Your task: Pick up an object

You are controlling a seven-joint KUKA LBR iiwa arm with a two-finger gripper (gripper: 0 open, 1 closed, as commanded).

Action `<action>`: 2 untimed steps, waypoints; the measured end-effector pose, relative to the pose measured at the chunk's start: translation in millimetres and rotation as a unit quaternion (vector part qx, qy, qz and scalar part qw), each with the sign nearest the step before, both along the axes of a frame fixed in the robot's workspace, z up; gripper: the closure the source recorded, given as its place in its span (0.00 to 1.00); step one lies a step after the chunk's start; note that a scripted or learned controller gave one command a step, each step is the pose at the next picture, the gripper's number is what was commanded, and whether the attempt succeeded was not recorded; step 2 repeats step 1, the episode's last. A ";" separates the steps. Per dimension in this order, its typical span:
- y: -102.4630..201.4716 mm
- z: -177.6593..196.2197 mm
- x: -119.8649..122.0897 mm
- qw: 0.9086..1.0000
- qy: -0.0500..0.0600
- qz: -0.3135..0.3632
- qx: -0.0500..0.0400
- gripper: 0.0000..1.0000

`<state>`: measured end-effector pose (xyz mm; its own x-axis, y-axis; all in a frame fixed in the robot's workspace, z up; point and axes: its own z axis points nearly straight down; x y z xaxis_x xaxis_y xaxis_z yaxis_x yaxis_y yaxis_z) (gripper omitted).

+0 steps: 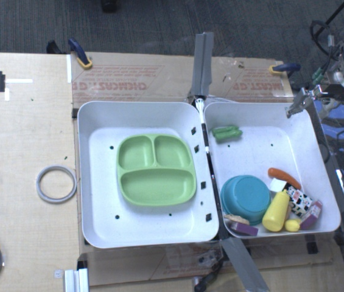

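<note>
Green and lying by itself, the small pod-shaped piece (226, 132) sits on the bare floor near the far left corner of the right bin (281, 135), just beside the wall that the two bins share. We judge it the easiest of the candidates, since nothing touches it.

The other objects crowd the near end of the same bin. A blue bowl (246, 196) stands there with a yellow bottle (275, 212) against its right side. An orange carrot-like stick (283, 176) lies just behind the bottle, a checkered item (299, 202) lies beside the bottle, and purple pieces (242, 227) lie at the near wall.

The left bin (92, 181) holds a green divided plate (156, 169), flat and wide, which looks hard to pinch.

The gripper (302, 99) hangs at the far right rim of the right bin, well apart from every object. Whether it is open or closed we cannot tell.

To do the step well, we would carry the gripper leftward over the green piece, set its closing direction across the short width, and descend straight down. We would keep clear of the shared wall, because a jaw that catches that wall would probably spoil the grasp. A choice from the near cluster would risk nudging its neighbours.
</note>
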<state>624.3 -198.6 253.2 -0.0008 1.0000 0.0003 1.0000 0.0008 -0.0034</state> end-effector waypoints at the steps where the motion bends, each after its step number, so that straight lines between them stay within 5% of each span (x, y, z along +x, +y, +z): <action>1: 48.5 -86.4 -67.8 1.000 0.000 0.025 0.000 0.00; 2: 48.5 -86.4 -67.8 1.000 0.000 0.025 0.000 0.00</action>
